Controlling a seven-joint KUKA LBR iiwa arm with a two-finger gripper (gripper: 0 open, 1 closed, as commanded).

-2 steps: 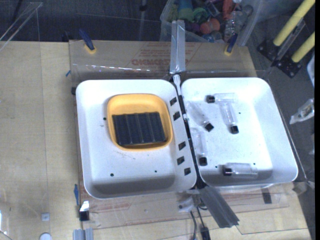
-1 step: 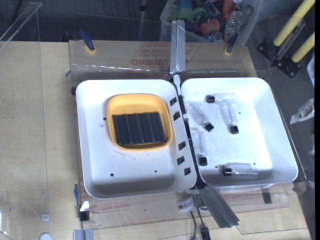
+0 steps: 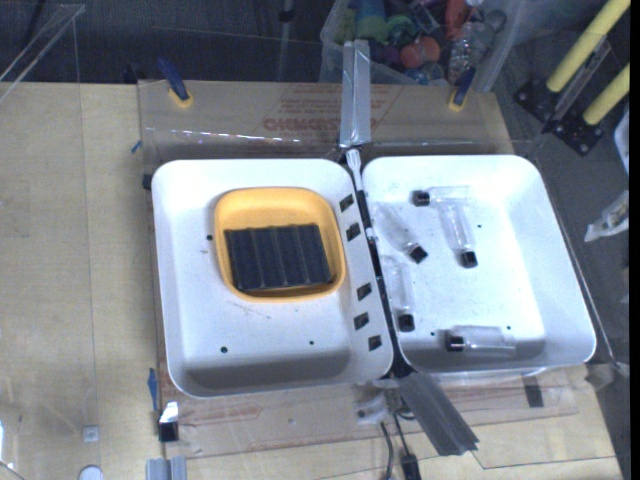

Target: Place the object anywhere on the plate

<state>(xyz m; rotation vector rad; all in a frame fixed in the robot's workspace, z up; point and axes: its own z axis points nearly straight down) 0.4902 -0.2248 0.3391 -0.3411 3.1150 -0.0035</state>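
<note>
A yellow plate [image 3: 230, 215] with rounded corners lies in the left white bin [image 3: 190, 308], toward its back middle. A dark, ribbed rectangular object [image 3: 277, 256] lies flat on the plate and covers most of its inside, its front edge close to the plate's near rim. The right white bin [image 3: 545, 268] holds several clear tubes with black caps: one [image 3: 459, 230] near the middle, one [image 3: 482, 341] along the front wall, and one [image 3: 397, 286] by the divider.
A raised divider [image 3: 362, 258] with black clips runs between the two bins. A clear box of colourful toys [image 3: 420, 13] stands behind the bins. Yellow foam tubes [image 3: 597, 33] lean at the upper right. Bare wooden bench [image 3: 70, 268] spreads to the left.
</note>
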